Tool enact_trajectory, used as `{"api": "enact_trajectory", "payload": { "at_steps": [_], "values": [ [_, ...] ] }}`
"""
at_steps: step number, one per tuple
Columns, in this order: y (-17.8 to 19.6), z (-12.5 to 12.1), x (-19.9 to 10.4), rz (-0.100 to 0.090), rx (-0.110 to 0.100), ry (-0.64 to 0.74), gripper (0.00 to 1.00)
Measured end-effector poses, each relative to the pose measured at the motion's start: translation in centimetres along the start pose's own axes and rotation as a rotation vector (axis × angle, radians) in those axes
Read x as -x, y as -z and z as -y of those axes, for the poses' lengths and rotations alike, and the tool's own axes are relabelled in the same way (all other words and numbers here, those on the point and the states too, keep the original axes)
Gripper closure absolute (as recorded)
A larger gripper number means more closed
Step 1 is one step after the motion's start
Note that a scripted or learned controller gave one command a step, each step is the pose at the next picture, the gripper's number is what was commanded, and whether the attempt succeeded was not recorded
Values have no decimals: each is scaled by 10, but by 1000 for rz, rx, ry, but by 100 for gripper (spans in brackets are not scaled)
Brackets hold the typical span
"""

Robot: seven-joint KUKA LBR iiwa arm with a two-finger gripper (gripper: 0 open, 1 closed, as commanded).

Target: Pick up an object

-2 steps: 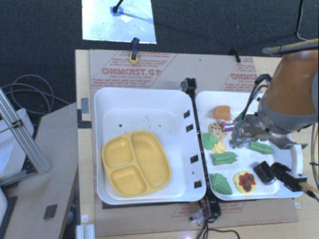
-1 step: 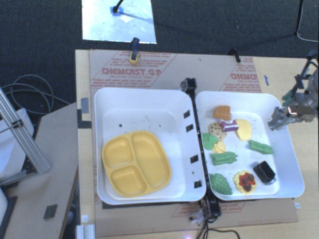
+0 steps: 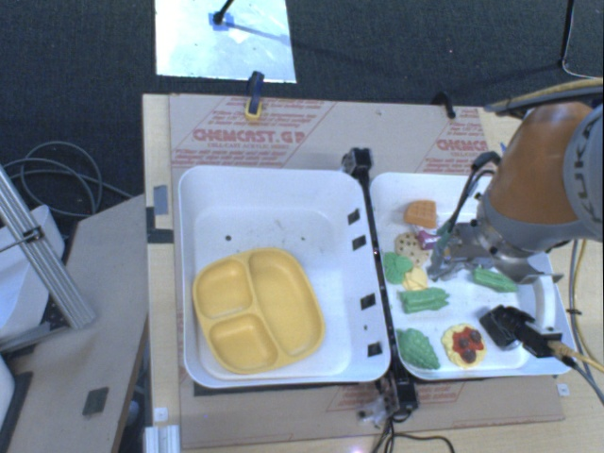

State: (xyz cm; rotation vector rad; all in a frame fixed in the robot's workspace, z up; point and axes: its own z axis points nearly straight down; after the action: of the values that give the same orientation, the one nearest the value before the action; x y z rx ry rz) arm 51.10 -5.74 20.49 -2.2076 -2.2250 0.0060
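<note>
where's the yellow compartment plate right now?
In the camera view, the yellow compartment plate lies flat in the left bin, toward its near left corner. The gripper is over the right bin, away from it.

in the left bin (image 3: 274, 192), a yellow divided tray (image 3: 257, 307), lying flat toward the near side. in the right bin (image 3: 396, 189), toy food: an orange piece (image 3: 421, 213) at the far end, a speckled cookie (image 3: 408, 245) just below it, a green leaf (image 3: 416, 348) and a red-topped disc (image 3: 464, 343) at the near end. over the middle, the gripper (image 3: 442, 264), low and close beside a yellow piece (image 3: 416, 278) and a green pod (image 3: 424, 300).
</note>
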Motion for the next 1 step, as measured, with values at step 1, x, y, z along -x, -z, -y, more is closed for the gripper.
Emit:
{"api": "enact_trajectory", "payload": {
  "at_steps": [1],
  "values": [
    [100, 2, 58, 7, 19, -11, 100]
  ]
}}
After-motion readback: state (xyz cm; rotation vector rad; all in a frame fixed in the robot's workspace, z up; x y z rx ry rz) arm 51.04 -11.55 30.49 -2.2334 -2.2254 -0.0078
